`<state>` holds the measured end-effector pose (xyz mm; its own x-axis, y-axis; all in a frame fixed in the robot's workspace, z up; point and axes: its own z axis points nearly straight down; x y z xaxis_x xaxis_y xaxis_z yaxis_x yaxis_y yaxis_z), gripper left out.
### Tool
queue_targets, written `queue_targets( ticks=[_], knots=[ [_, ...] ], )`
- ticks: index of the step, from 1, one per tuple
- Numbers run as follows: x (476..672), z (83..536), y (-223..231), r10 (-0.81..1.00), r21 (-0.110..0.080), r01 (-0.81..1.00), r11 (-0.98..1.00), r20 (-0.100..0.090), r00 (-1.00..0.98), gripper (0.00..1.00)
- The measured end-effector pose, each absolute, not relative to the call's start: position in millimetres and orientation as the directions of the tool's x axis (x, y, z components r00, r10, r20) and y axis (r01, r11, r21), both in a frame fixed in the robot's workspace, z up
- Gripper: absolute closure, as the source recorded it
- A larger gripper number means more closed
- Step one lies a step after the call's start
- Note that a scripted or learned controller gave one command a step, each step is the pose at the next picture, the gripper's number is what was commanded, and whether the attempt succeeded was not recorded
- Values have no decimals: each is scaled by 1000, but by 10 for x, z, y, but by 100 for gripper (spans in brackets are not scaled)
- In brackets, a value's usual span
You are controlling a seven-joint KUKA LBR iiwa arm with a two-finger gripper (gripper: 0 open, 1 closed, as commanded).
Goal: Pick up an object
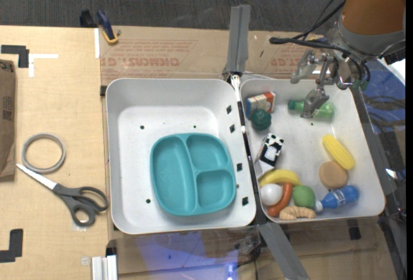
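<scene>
Gripper (315,106) directly over green bottle (312,108)

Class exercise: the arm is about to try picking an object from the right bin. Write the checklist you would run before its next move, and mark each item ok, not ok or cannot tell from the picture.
1. Gripper is over the right bin: ok.
2. A target lies under it: ok, the green bottle is right there.
3. Bottle held between the fingers: cannot tell.
4. Room around the bottle: ok; the dark green ball and the yellow corn lie apart from it.
5. Teal divided tray in the left bin is out of the way: ok.
</scene>
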<state>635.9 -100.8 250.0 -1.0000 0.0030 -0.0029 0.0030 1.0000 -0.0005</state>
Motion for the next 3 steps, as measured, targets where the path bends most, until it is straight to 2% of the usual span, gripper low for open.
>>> queue_targets(
  ticks=[1, 2, 3],
  knots=[
    [6461, 1043, -1809, -96, -2, -96, 995, -7, -995, 0],
    [6189, 935, -2223, -114, -2, -114, 994, -4, -994, 0],
    [6210, 1048, -2218, -116, -4, -116, 993, -11, -993, 100]
  ],
)
